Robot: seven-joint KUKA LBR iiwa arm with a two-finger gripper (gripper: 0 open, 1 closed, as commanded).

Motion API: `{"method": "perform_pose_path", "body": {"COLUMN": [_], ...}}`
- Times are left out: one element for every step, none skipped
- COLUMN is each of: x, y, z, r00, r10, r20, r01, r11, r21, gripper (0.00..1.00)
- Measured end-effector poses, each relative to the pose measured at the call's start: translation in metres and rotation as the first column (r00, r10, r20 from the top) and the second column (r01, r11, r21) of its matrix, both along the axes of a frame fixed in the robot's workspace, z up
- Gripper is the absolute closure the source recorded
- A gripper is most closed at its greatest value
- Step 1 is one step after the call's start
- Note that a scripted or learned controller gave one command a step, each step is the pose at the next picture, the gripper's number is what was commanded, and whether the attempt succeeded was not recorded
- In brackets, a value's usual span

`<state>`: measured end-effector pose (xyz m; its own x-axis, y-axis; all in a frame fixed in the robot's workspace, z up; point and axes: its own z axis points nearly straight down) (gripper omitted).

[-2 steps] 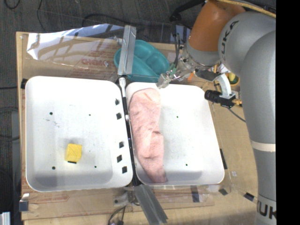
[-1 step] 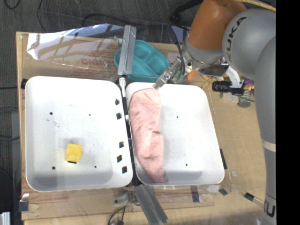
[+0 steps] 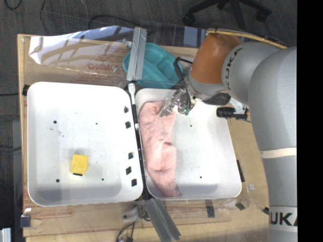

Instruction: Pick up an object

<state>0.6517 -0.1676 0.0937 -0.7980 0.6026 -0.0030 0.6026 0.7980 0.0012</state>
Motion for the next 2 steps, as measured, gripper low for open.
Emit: {"method": "perform_pose_path", "body": {"x": [-0.006,-0.003], "y": [0.002,0.002], "z": [-0.004,0.008], "r00": [1.0,1.0], "r10": [0.002,0.006], "r20": [-0.03,-0.014], "r01": [-0.002,-0.006], "r11": [1.0,1.0], "r21": [0.009,0.003], "gripper": [0.0,1.0]}}
